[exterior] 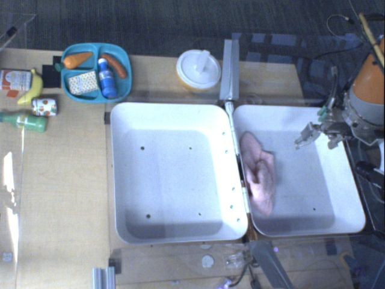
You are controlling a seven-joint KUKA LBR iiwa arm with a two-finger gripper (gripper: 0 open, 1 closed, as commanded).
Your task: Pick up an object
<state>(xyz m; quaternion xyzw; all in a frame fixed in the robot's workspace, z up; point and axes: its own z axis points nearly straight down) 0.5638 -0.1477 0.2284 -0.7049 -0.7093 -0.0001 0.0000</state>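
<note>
Pink and crumpled, a cloth lies low in the frame in the right bin, pressed up against that bin's left wall, beside the divider where the two bins meet. It is the one thing in either bin, so I judge it the thing to be picked up. The hand hangs at the upper right of the right bin, well apart from the cloth, its fingers spread and nothing between them. The main risk, as I judge it, is the wall: a descent at the cloth's left edge could strike the rim or the divider, and a soft, folded cloth may give only a thin pinch that slips out on the lift. Aiming at the raised fold nearer the bin's middle looks safer. Nothing stands between the hand and the cloth; the bin floor there is bare. Farther out, the left bin sits beside it. Along the top of the desk stand a white lidded cup and a blue sectioned tray of toy food, with a banana, a small can and a green bottle at upper left, all clear of the arm's reach.
</note>
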